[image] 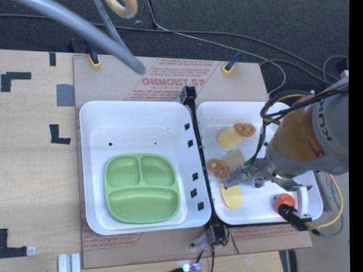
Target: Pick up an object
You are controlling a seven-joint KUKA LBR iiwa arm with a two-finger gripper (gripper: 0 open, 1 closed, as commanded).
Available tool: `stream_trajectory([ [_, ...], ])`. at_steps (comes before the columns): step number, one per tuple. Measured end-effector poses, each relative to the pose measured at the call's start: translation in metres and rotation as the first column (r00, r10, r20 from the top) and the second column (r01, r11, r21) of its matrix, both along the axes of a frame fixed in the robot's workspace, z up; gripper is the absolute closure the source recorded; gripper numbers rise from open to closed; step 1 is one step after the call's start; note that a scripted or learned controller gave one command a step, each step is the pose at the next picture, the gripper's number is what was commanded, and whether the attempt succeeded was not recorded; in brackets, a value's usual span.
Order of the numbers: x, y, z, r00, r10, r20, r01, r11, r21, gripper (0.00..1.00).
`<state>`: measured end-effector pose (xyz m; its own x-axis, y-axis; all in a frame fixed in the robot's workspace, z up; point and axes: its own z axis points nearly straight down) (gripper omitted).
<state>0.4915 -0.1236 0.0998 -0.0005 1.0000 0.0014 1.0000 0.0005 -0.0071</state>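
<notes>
Camera view, looking down at a slant: my arm [309, 137] comes in from the right, grey with the orange band above the wrist, and my hand [235, 177] sits low in the right bin [258, 107]. Can't tell whether the hand is open or closed; it's dark and foreshortened from here, and I see nothing clearly held in it. It points left at a small cluster: a tan block [233, 159] just above it, a brown pretzel [216, 167] just to its left, a pale yellow piece [231, 196] just below it. Further up the same bin, another pale yellow piece [229, 137] touches a second pretzel [245, 130] at its upper right. An orange-red object [284, 200] lies near the bin's lower right, beside a black part of my arm. The left bin [91, 152] holds a green divided plate [142, 187], three compartments, sitting flat toward the lower middle. Both bins rest on a cardboard sheet [170, 75] on the desk [34, 169]; red print on the cardboard reads roughly "CHEMCAST GP", smaller lines around it too blurred to read. Black tape marks sit on the desk at left.
</notes>
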Motion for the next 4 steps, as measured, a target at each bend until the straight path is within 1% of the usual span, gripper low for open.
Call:
stream_trajectory([
  [1,0.001,0.000,0.013,1.000,0.001,0.004,-0.001,1.000,0.000,1.00],
  [2,-0.006,0.001,0.072,1.000,0.001,0.010,-0.001,1.000,-0.002,1.00],
  [3,0.004,0.005,0.121,1.000,0.002,0.011,-0.002,1.000,-0.003,1.00],
  [4,0.005,0.005,0.143,1.000,0.001,0.009,-0.001,1.000,-0.002,1.00],
])
